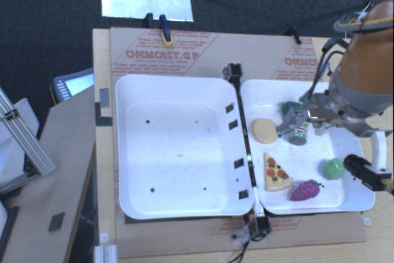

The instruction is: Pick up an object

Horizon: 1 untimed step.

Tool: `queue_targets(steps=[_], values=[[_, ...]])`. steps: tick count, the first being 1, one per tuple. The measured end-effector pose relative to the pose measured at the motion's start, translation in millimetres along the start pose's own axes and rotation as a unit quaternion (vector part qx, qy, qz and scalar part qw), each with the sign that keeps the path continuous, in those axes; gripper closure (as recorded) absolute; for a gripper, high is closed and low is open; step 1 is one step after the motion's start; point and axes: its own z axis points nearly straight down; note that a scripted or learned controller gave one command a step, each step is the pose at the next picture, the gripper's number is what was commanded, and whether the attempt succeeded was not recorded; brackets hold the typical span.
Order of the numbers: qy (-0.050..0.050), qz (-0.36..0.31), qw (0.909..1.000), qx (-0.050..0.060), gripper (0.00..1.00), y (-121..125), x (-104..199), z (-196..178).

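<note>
The claw [297, 126] is hovering low in the right bin [354, 201], beside the tan disc [265, 130]; whether it is released or clenched cannot be told. A grasp looks unconfirmed, so the next move calls for settling on one object. Beyond the disc from the claw are lying the pizza slice [276, 173], purple grapes [305, 190] and green ball [333, 169].

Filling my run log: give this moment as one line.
hand low in right bin | near it: green item, tan disc | pizza slice, grapes, green ball loose
</note>
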Motion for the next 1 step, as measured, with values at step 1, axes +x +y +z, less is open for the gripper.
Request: queue_targets(steps=[1], values=[[0.0, -0.001, 1.0, -0.002, 0.0, -5.5, -18.3, -51.7]])
